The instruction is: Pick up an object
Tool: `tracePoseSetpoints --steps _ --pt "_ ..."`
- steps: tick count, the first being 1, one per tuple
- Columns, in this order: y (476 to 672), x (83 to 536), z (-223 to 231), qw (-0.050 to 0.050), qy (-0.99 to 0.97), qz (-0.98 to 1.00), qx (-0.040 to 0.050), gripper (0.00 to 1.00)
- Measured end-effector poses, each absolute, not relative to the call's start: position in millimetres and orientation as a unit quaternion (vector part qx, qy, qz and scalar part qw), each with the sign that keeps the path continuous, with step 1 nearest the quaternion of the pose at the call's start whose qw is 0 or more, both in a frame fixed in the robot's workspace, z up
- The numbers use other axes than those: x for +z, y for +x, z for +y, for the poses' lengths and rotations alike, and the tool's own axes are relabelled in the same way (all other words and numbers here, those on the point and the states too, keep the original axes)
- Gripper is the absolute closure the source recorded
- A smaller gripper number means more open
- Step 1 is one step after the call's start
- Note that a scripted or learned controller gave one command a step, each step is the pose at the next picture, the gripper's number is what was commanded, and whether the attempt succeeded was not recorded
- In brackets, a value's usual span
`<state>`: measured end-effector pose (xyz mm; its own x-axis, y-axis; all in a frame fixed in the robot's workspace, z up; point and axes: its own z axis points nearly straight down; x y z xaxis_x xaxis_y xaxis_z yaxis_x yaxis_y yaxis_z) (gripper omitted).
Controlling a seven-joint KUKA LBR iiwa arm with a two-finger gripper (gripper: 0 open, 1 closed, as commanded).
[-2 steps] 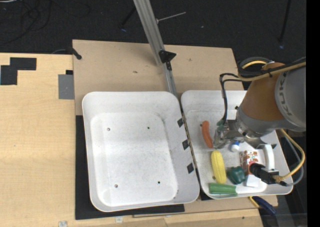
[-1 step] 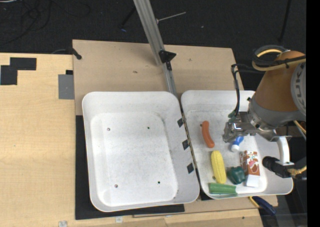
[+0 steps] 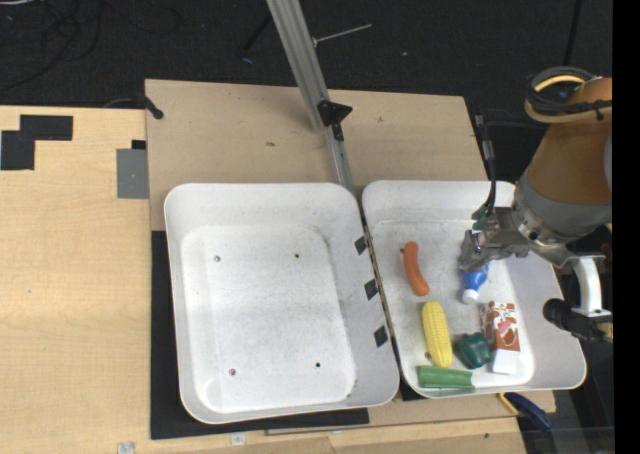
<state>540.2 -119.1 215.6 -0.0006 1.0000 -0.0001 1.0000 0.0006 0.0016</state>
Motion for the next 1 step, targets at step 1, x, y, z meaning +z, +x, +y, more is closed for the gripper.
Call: tracePoseSetpoints --steps 1 --pt "541.0 257.5 -120.0 0.001 0.707 0.707 0.0007 1.00"
